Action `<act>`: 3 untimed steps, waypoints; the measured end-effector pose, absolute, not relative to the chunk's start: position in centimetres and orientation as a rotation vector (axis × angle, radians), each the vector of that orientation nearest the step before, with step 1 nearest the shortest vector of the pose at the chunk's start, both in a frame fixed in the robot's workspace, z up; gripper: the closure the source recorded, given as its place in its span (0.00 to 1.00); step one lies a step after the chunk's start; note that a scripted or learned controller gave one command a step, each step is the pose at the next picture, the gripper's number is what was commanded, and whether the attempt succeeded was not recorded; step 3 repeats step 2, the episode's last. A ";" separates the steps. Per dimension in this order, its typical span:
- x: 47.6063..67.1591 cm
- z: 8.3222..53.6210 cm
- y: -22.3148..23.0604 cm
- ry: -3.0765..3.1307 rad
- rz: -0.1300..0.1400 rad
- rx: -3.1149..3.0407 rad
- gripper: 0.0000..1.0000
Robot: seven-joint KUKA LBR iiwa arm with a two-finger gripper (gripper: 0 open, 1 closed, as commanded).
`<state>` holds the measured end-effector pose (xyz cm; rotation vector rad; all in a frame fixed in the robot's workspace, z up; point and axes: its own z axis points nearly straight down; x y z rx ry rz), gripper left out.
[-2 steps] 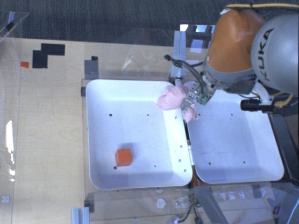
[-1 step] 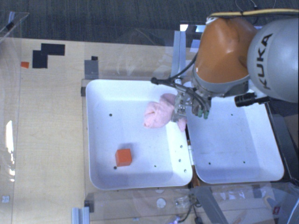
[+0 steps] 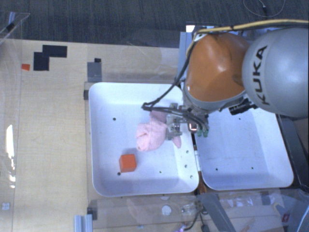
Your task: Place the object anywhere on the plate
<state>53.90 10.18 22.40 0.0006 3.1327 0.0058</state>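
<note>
A soft, crumpled pale pink object [image 3: 150, 135], cloth-like in look, lies on the floor of the left shallow white bin [image 3: 104, 129], toward that bin's right side and a little above its middle. Just at the pink object's right edge hangs the arm's dark two-finger gripper [image 3: 175, 129], its metal parts overlapping the object's upper right corner; a small pink flap shows below the gripper, but whether the jaws are open, closed or pinching the pink material cannot be told from this slanted view, because the wrist hides them. Below and to the left of the pink object, apart from it, sits a small orange-red cube [image 3: 128, 163] on the same bin floor. Above and to the right of the pink object looms the arm's orange band [image 3: 215, 69], and beyond it the grey rounded arm body [image 3: 280, 71] marked with the maker's name. Right of the pink object, across the two touching rims, lies the right shallow white bin [image 3: 251, 149]. Both bins rest on a light wooden table [image 3: 48, 144], which carries black patches [image 3: 48, 56] far to the pink object's upper left.
</note>
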 end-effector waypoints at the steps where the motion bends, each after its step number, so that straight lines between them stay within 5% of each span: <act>1: 49.9 22.6 13.0 3.131 0.007 -0.003 1.00; 2: 49.9 22.6 13.0 3.131 0.007 -0.002 0.00; 3: 49.9 22.6 13.0 3.131 0.007 -0.002 0.00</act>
